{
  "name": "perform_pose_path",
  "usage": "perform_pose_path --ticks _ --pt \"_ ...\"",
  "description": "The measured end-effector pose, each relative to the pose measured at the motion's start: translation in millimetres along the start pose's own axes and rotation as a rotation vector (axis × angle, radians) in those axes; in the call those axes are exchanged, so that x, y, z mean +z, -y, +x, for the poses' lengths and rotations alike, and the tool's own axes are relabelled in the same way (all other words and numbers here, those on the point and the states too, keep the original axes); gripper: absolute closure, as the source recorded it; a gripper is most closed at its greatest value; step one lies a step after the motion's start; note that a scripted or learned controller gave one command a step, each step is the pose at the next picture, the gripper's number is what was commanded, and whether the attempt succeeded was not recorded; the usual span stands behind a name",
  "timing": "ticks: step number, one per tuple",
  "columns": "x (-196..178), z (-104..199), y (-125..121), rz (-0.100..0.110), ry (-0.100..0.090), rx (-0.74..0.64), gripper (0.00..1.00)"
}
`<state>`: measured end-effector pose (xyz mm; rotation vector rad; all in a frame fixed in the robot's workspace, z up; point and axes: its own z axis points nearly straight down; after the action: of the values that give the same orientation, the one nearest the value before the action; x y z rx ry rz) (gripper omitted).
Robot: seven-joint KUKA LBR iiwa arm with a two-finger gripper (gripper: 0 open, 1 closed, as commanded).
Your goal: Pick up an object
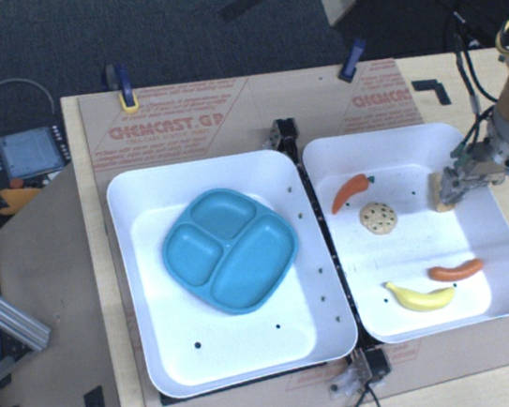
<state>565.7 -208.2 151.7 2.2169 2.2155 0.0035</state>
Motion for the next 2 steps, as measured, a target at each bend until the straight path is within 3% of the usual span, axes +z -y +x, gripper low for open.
perform_pose_path --ticks 2 --pt "-98 -2 -2 -0.002 0.000 -0.002 1.00"
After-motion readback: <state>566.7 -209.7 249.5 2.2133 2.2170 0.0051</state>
